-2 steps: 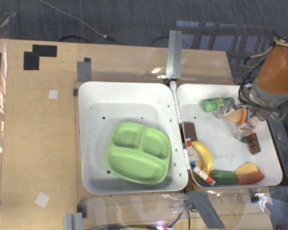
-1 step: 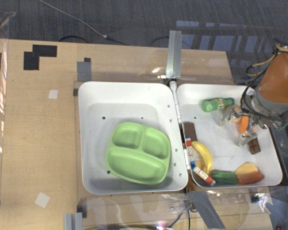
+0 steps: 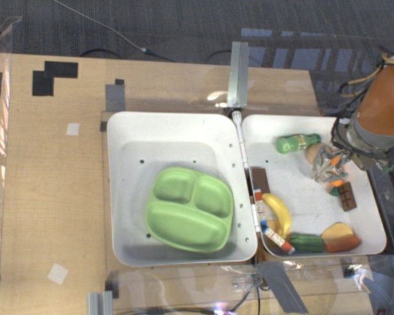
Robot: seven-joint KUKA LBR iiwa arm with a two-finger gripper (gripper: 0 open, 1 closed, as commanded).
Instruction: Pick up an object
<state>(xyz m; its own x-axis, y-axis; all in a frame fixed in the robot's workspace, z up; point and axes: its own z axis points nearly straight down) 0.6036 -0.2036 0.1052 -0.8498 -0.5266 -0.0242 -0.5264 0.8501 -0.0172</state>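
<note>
Your gripper (image 3: 329, 165) hangs low over the upper right part of the right bin (image 3: 301, 192), below the orange band of the arm (image 3: 383, 104). You cannot tell how wide it stands, nor whether it has hold of anything; its metal tip is a blur among small items. Just beside it you see a small orange piece and a brown chocolate bar (image 3: 346, 195). A green bottle (image 3: 297, 142) lies to its left, near the bin's top wall. Further down you find a banana (image 3: 278, 214), a dark green cucumber (image 3: 305, 243) and a mango-like fruit (image 3: 340, 237). In the left bin (image 3: 128, 176) sits 1 green divided plate (image 3: 190, 209).
</note>
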